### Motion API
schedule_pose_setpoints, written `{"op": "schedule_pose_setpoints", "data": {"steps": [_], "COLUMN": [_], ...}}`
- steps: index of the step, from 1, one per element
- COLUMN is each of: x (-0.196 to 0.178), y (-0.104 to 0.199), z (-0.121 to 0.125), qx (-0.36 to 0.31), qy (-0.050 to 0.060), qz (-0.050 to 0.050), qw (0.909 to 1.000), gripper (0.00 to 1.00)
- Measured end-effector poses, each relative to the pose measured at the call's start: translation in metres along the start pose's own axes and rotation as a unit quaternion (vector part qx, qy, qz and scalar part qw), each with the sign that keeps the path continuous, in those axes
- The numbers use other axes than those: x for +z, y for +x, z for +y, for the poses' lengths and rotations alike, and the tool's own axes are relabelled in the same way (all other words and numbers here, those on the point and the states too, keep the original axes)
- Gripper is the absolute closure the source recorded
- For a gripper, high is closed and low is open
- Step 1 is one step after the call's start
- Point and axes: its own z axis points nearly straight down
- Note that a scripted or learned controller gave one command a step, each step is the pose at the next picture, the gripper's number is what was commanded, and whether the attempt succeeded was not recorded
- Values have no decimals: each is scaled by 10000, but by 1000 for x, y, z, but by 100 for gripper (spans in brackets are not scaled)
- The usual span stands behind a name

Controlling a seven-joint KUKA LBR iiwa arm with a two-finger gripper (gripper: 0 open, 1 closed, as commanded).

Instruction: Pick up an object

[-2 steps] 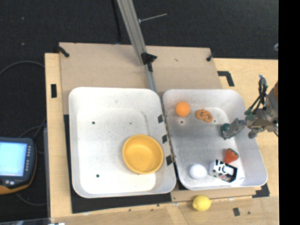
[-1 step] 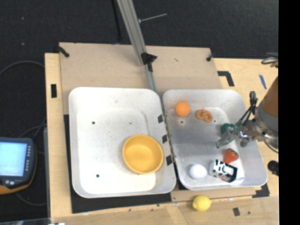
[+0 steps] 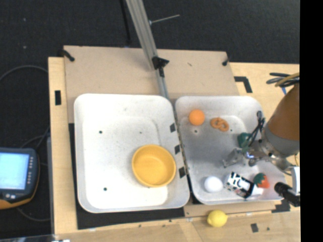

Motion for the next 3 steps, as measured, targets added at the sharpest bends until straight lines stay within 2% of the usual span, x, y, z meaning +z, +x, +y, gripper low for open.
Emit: {"op": "schedule_pose_setpoints", "data": {"steps": [1,2,3], "x": [-13,-73,-88], "y": [0,-8,-9], "z": [2,9,11], "qx": [13,-19,-23], "qy": [-36,-52,-29], "qz": [11,-9,4], "qw": [10000,10000,10000], "gripper": [100,100,100]}}
